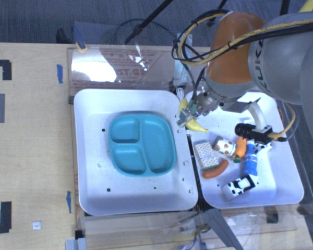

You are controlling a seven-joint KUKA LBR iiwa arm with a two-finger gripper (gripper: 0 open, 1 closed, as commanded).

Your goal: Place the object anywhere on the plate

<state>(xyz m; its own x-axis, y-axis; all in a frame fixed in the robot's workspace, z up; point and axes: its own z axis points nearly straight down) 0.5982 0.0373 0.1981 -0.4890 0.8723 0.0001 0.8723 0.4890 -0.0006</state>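
The gripper (190, 114) hangs over the seam between the two bins, at the upper left corner of the right bin (287, 186). A yellow banana (197, 125) lies right under its tip, touching or nearly touching it. Whether the fingers are spread or pinching the banana cannot be told, since the wrist and cables cover them.

Left of the seam, the left bin (88, 155) holds a teal plate (142, 144) with three compartments, set near the bin's middle. A bare white floor rings the plate on all sides, widest along the left and bottom walls.

The right bin is crowded toward its middle. A checkered packet (204, 153) lies near the left wall, with a red sausage-shaped toy (215, 170) just below it. A small round can (225, 147) sits beside an orange carrot-like piece (241, 148) and a blue bottle (249, 165). A black-and-white cow toy (239, 186) stands near the bottom. The bin's lower right corner is open.
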